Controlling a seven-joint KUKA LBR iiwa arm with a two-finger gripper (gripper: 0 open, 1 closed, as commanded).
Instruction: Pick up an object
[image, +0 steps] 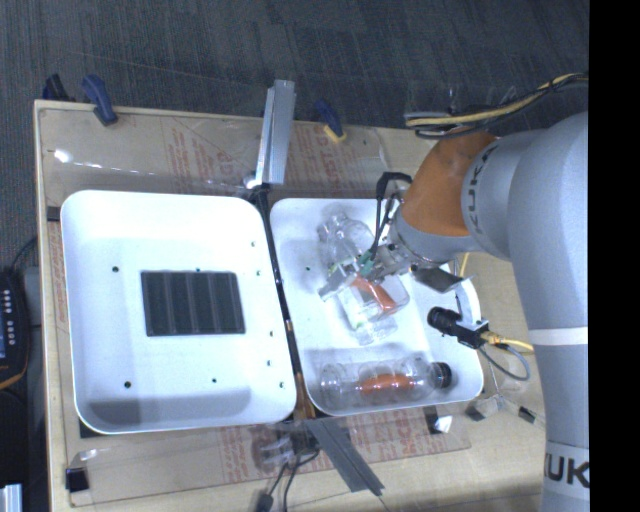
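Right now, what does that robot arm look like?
The arm is thick, rounded and grey, with an orange band above the wrist. Yellow and black cables trail behind it, and dark letters mark its lower part.

floor (200, 40): dark grey carpet | bench (150, 150): pale wood | blue clamps (100, 100): far edge

left bin (100, 300): grate (193, 303) inside | right bin (300, 240): bottle (385, 380) at near edge
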